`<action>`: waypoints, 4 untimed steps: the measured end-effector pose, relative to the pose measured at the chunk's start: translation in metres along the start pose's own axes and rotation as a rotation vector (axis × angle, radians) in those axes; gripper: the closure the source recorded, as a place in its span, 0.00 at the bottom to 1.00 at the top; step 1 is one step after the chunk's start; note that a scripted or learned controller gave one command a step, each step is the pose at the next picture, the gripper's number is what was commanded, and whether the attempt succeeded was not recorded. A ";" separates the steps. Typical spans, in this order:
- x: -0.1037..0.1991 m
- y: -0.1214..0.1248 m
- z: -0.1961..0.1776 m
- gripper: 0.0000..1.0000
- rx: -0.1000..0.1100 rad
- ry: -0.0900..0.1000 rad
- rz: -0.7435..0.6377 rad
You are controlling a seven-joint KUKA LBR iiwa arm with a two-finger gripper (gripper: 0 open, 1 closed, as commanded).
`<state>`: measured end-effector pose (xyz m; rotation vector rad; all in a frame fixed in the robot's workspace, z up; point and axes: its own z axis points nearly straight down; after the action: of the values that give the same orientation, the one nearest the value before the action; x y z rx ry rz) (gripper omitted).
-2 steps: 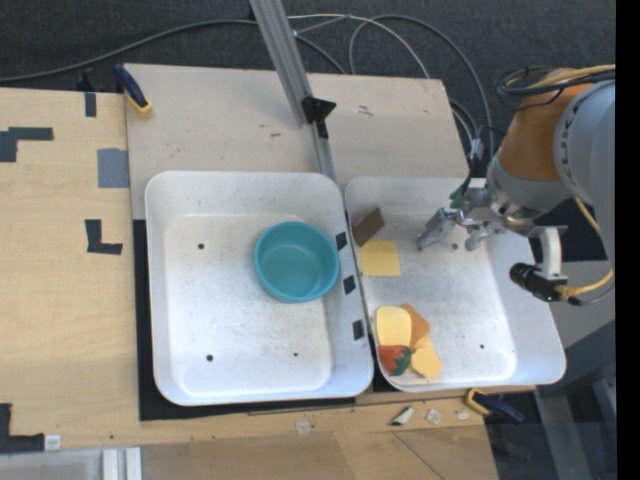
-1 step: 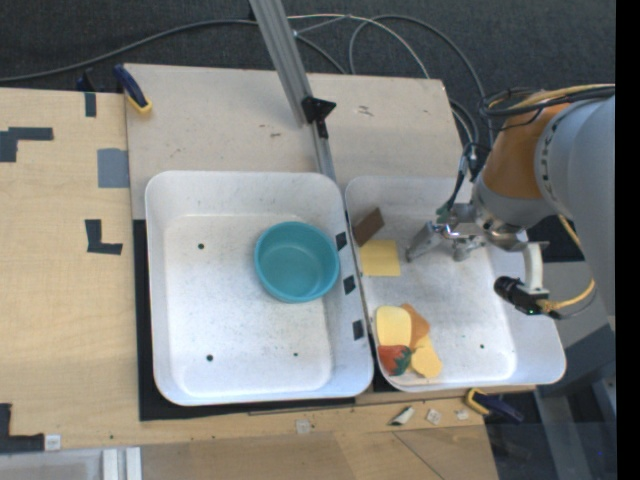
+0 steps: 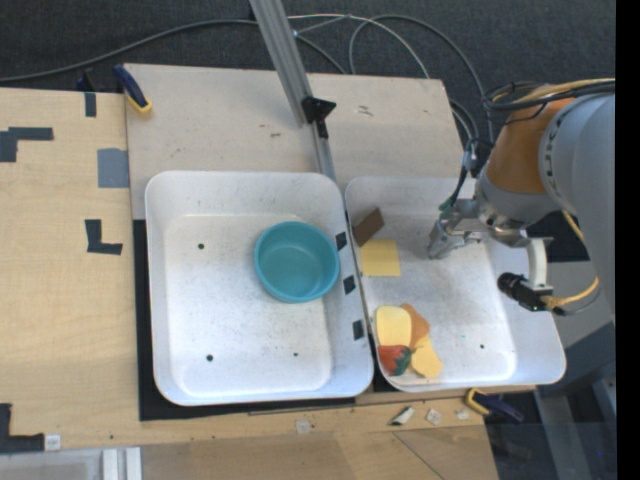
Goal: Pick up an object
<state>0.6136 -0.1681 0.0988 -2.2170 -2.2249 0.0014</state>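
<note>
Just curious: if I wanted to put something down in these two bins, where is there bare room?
Left bin: bare floor all round the blue bowl. Right bin: free between gripper and near rim. Crowded along its left side: brown block, yellow square, toy food pile.

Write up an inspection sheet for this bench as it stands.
Surface: wooden bench, tape marks; pale board under both bins.
Job's things: teal bowl in left bin; yellow square, brown block and a yellow-orange-red toy pile in right bin.
Clutter: blue-yellow clamps at the board's corners.
Claw: claw low over the right bin's far side, nothing seen between its fingers.
Cables: loops on the dark floor behind.
Surroundings: slanted metal pole.
</note>
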 end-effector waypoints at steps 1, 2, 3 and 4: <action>0.003 0.000 -0.043 1.00 -0.004 0.000 0.002; 0.002 -0.005 -0.087 1.00 -0.004 -0.001 0.002; -0.001 -0.005 -0.150 1.00 -0.007 -0.002 0.002; 0.049 -0.018 -0.138 1.00 0.001 0.001 -0.001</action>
<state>0.5953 -0.1187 0.2364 -2.2141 -2.2252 0.0013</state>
